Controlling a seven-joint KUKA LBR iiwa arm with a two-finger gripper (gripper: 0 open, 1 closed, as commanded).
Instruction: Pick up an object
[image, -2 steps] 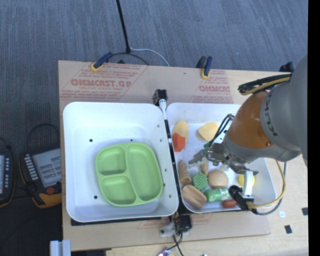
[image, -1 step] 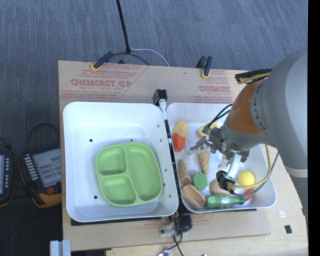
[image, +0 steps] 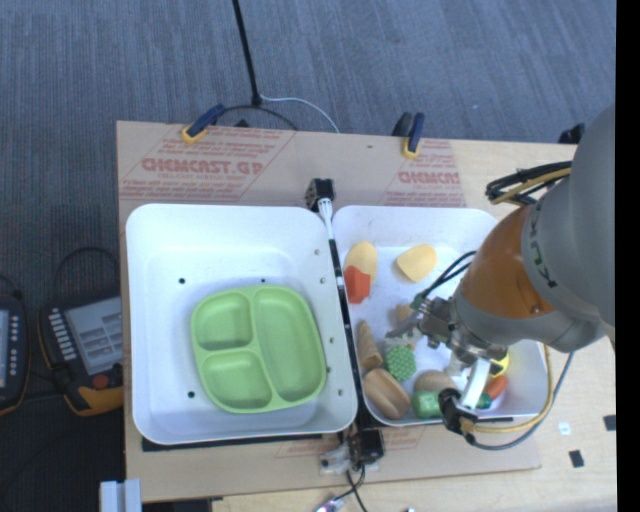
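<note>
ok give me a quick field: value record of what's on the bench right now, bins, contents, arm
left bin: holds a green divided plate with three compartments
right bin: holds a pile of small toy food items
items at the bin's far end: yellow piece, yellow and orange piece
items at the bin's near end: brown bread-like pieces, green round piece
arm: grey with an orange band, reaching over the right bin
gripper: low over the toy pile, fingers not readable
bench: brown board, clamped at the far edge
</note>
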